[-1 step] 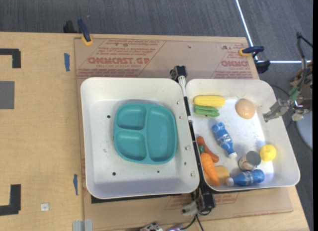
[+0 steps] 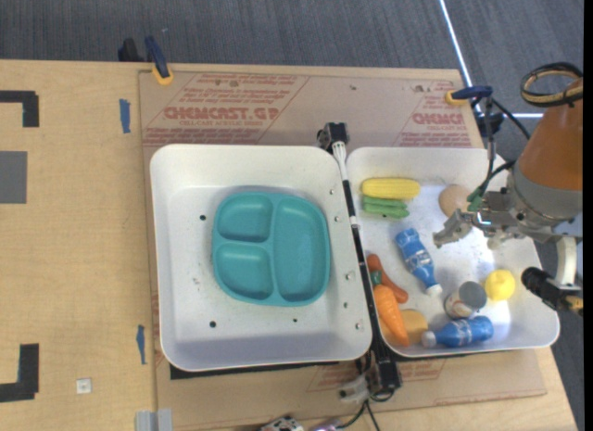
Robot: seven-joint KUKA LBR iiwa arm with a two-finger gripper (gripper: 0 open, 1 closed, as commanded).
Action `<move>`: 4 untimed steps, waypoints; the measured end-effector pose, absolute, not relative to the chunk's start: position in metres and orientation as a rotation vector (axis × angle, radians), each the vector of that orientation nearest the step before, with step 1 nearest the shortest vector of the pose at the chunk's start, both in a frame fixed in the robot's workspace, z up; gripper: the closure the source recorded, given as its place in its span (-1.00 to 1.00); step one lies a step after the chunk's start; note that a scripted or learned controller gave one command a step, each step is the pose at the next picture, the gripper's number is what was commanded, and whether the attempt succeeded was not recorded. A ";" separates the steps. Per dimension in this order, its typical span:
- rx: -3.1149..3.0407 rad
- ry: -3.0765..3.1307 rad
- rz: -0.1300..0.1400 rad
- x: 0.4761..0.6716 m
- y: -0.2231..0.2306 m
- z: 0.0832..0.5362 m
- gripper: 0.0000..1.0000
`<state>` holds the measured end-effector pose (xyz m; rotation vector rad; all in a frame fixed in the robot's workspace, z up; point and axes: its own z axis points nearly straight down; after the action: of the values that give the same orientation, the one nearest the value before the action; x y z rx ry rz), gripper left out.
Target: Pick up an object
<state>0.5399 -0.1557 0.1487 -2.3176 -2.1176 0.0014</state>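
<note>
Blue bottle (image 2: 416,258) lies mid-bin, gripper (image 2: 460,228) just beside it.

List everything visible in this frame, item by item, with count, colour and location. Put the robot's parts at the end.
bins: 2, white, side by side on the bench
divided plate: 1, teal, in the left bin
corn cob: 1, yellow, top of the right bin
green vegetable: 1, green, just below the corn cob
bottles: 2, blue, one mid right bin, one at its bottom edge
carrot: 1, orange, lower left of the right bin
egg-like object: 1, tan, upper right bin
small yellow toy: 1, yellow, right side of the right bin
arm: 1, grey and orange, entering from the right
claw: 1, grey, over the right bin
</note>
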 end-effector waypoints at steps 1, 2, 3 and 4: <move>-2.468 -1.943 -0.001 0.568 -0.126 0.085 -1.00; -2.330 -2.109 -0.002 0.492 -0.096 0.086 -1.00; -2.074 -2.365 -0.005 0.481 -0.101 0.086 -1.00; -2.078 -2.367 -0.008 0.482 -0.102 0.097 1.00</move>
<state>0.4821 -0.1016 0.0966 -2.0779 -2.3668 -0.0076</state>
